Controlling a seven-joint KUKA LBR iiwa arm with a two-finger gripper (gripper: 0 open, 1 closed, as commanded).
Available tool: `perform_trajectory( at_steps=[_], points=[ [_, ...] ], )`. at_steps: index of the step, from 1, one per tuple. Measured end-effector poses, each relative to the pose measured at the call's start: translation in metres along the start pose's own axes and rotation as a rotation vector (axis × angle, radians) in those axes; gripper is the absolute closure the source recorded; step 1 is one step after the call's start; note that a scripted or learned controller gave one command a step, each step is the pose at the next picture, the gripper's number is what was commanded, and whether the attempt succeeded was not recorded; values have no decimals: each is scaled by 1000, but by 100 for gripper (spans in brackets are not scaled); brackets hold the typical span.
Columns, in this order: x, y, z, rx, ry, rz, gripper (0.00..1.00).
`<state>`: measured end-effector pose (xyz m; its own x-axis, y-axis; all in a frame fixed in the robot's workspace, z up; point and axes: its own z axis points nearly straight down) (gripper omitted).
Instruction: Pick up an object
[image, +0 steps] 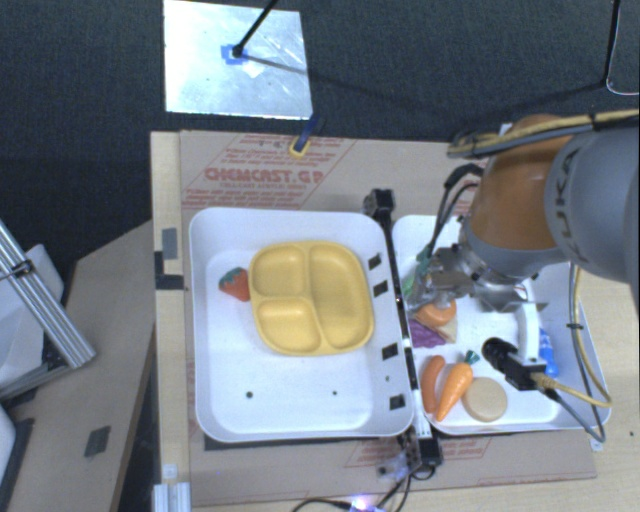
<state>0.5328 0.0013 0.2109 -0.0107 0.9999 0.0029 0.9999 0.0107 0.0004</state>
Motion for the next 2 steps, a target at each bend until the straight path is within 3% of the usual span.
perform_trajectory(
  at_steps=[1,2],
  points=[
    [47,-17,-13,0,0,0,100],
    [98,-24,-3,1,-1,2,100]
  ],
)
